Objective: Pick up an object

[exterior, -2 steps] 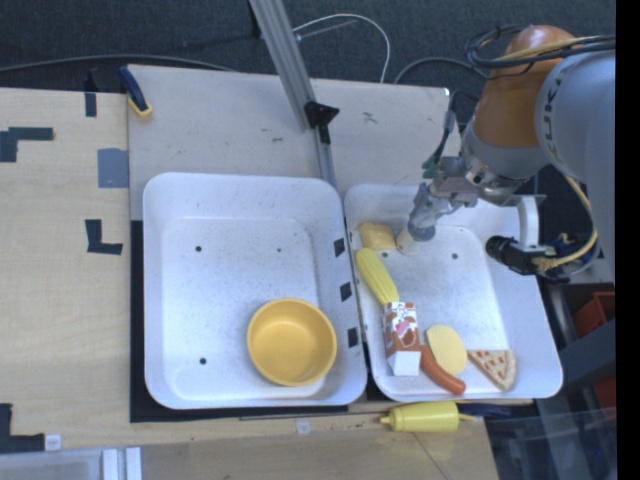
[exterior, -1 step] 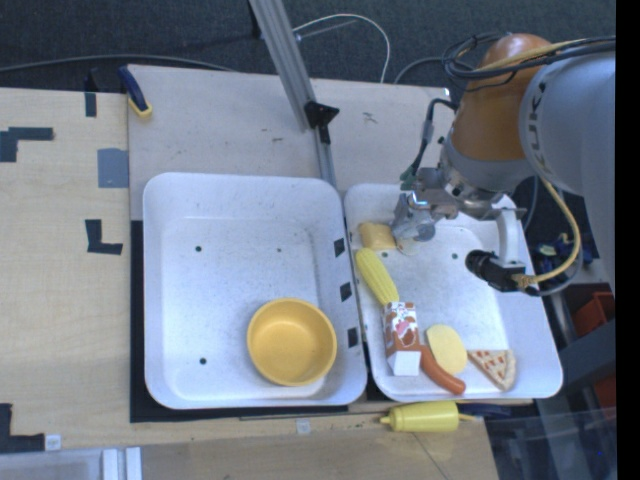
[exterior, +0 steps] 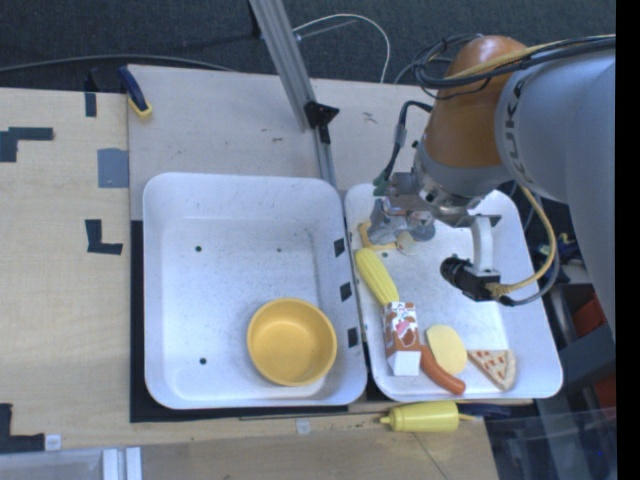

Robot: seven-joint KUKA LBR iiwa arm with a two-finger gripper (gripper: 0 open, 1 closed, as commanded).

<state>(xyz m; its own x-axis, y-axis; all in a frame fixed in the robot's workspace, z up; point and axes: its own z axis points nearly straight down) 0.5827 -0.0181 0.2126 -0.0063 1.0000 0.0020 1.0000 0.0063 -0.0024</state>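
Yellow corn just below hand in right bin.

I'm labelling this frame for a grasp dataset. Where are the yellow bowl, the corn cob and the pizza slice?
yellow bowl [exterior: 291,341]: camera view, on its inner floor, in the left bin.
corn cob [exterior: 377,274]: camera view, mid-length of the cob, in the right bin.
pizza slice [exterior: 494,366]: camera view, middle of the wedge, right bin's near corner.

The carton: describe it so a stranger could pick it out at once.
Look in the right bin, along its left wall. Below the corn lies the carton, a small red-and-white box. It is the only boxy item; the neighbours, sausage and pizza slice, are rounded or flat.
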